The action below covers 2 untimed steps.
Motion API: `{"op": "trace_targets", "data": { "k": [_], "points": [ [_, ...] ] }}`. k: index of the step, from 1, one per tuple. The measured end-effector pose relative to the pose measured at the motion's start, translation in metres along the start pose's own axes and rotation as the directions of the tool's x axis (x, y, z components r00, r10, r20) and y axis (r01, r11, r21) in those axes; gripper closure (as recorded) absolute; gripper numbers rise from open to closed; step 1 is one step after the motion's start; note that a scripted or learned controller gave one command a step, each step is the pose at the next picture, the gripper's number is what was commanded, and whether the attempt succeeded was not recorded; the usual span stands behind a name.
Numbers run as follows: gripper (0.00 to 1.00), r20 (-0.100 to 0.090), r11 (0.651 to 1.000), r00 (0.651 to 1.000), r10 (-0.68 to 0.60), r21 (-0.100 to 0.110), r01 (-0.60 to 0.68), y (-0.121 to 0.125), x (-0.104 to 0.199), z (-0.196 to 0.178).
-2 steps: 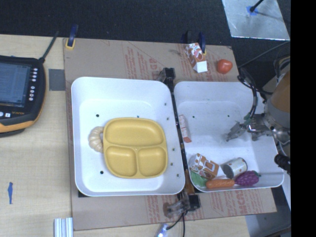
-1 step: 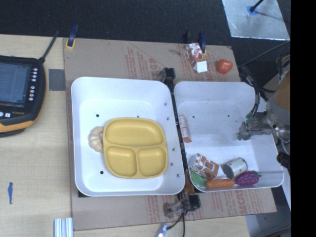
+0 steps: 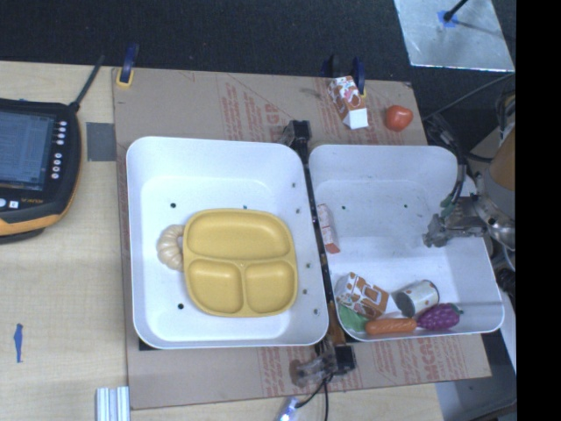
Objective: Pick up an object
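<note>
My gripper (image 3: 441, 231) hangs low over the right side of the right bin (image 3: 386, 178), above bare bin floor and touching no object. Along that bin's front edge lie a patterned small carton (image 3: 362, 295), a silver can (image 3: 417, 297), a purple bunch of grapes (image 3: 439, 317), an orange carrot (image 3: 390, 326) and a green piece (image 3: 349, 317). A slim pink-and-white packet (image 3: 326, 229) leans against the bin's left wall. All of these lie to the front left of the gripper, well apart from it.
The left bin (image 3: 153, 169) holds a yellow divided tray (image 3: 238, 261) with a beige ridged item (image 3: 169, 246) beside it. Behind the bins, on the cardboard, stand a small carton (image 3: 348, 101) and a red tomato (image 3: 398, 117). A control tablet (image 3: 31, 165) lies far left.
</note>
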State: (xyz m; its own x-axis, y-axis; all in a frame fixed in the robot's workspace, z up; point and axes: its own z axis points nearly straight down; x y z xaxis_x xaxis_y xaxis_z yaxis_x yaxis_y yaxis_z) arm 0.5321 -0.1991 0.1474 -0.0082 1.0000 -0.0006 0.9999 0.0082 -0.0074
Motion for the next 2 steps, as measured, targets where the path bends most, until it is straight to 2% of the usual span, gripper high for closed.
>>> {"op": "trace_targets", "data": {
  "k": [2],
  "points": [
    [1.00,0.001,1.000,1.000,-0.003,0.001,0.003,0.000,-0.002,-0.020]
  ]
}}
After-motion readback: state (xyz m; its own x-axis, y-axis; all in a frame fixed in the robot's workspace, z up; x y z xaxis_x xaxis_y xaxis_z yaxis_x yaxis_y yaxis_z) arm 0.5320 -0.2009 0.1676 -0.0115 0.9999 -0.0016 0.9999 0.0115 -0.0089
